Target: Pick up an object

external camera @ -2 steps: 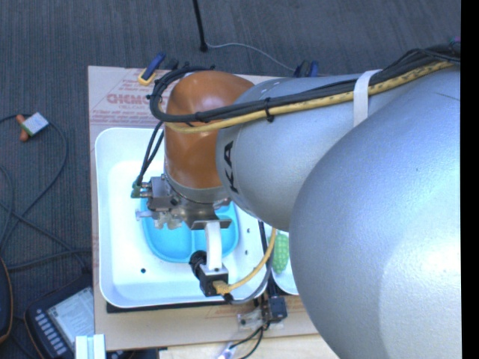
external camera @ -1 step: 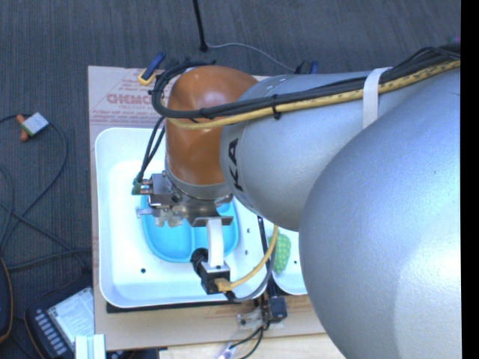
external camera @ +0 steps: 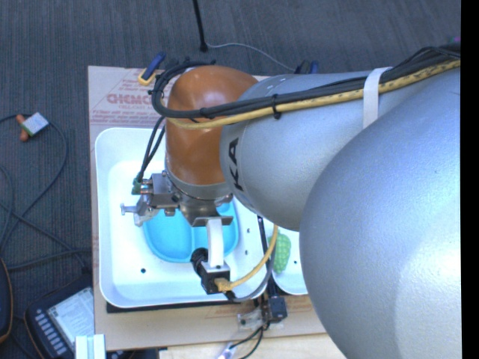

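A light blue rounded object (external camera: 168,239), like a bowl or cup, lies in the middle of the left white bin (external camera: 112,170). My gripper (external camera: 185,209) hangs straight down over it from the orange wrist band, right at the blue object's top edge. The wrist body hides where the gripper meets the blue object, so contact cannot be judged. A green object (external camera: 283,253) peeks out in the right bin (external camera: 293,283), just under the arm.
The big grey arm covers most of the right bin and the right half of the view. Both bins rest on a cardboard sheet (external camera: 112,99) with a blue clip (external camera: 153,66) at its far edge. Cables and a small orange-white item (external camera: 34,124) lie on the dark carpet at left.
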`<state>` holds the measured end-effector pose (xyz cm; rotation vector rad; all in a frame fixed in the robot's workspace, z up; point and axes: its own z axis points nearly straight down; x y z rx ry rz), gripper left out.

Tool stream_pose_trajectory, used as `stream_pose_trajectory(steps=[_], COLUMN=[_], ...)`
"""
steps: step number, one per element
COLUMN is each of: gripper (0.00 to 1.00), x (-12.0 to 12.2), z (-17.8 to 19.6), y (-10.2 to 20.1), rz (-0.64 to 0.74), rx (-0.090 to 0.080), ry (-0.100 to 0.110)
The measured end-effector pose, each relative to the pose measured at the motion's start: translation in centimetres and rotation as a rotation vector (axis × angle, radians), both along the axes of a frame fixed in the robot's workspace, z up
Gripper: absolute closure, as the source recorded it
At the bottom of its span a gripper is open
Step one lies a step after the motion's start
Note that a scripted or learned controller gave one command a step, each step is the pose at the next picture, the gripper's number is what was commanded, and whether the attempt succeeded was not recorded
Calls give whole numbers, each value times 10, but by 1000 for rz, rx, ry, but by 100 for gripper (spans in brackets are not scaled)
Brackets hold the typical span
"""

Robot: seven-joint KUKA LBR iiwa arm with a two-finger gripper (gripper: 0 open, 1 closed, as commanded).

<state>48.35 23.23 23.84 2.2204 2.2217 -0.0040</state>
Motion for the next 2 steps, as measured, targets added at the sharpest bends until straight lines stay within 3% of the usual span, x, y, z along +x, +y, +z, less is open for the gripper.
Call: stream_pose_trajectory(steps=[2], gripper=[0], x=[0], z=[0], y=[0], rz=[0], rx=[0], ry=[0])
